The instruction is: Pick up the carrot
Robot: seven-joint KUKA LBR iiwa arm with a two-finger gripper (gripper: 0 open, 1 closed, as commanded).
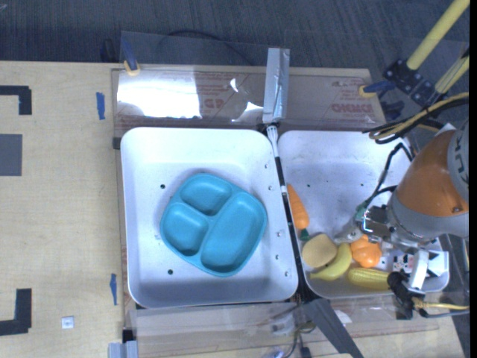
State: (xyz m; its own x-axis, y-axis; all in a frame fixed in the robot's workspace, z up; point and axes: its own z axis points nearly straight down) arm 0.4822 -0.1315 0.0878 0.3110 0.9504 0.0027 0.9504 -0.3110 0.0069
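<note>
Lying along the left wall of the right bin (pixel 328 151), the carrot (pixel 297 208) points its narrow end up and away, thick end toward the near edge, just above a round yellowish fruit (pixel 319 251). Well to its right, the arm (pixel 431 192) hangs over the bin's near right corner, and the jaws (pixel 370 233) appear to sit low among a small pile: an orange fruit (pixel 366 253), a banana (pixel 337 265) and a yellow piece (pixel 368 278). Whether the jaws are apart or together, I cannot tell; the wrist hides them. The carrot lies apart from them, untouched. A blue divided plate (pixel 215 223) rests in the left bin (pixel 141 162) on the surface (pixel 56 200)
</note>
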